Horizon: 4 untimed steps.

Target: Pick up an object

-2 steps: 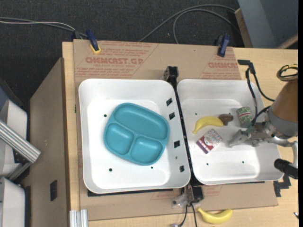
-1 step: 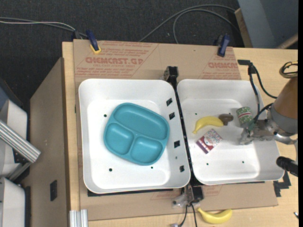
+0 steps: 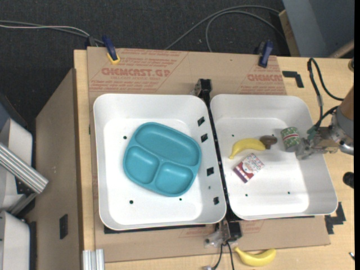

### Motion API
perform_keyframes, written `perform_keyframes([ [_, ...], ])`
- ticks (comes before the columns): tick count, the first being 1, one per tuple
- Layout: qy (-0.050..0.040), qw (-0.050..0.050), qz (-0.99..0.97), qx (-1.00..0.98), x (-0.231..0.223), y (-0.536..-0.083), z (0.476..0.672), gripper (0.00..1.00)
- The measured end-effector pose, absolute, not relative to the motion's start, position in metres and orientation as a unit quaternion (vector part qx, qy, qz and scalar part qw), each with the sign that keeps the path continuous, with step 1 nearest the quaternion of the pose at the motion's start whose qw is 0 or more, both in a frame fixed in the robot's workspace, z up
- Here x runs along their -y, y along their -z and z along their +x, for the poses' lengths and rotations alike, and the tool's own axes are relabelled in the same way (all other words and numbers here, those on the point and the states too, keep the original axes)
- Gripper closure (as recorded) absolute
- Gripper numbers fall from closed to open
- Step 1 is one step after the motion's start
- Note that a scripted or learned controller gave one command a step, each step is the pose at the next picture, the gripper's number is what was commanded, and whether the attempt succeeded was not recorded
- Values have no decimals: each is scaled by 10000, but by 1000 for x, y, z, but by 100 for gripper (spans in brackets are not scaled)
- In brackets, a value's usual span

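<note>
1. Two white bins sit side by side — the left bin point(image 3: 107, 167) holds a teal divided plate point(image 3: 162, 158).
2. The right bin point(image 3: 315, 190) holds a banana point(image 3: 247, 146), a small dark object point(image 3: 269, 142), a green-labelled can point(image 3: 290, 138) and a red-and-white packet point(image 3: 249, 167).
3. The gripper point(image 3: 308, 145) is low at the bin's right side, just beside the can — its grip cannot be made out.
4. Another banana point(image 3: 259, 256) lies on the bench below the bins.

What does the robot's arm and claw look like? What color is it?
At the right edge, the arm is a rounded grey metal shape. Its claw is small, grey and silvery, with thin metal parts. A black cable loops just above it.
</note>
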State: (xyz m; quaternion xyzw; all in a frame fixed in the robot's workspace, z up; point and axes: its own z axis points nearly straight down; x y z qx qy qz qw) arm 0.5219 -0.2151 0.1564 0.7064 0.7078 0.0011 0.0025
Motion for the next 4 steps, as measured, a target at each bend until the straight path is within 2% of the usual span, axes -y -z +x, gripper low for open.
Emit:
perform_keyframes([
  [1, -17, 35, 7064, -7078, 212, -220, 526, 100],
  [2, -7, 12, 7065, -7077, 212, -228, 527, 100],
  [3, -7, -16, 7052, -7090, 166, -222, 533, 100],
  [4, -15, 2, 7046, -7096, 115, -232, 547, 100],
])
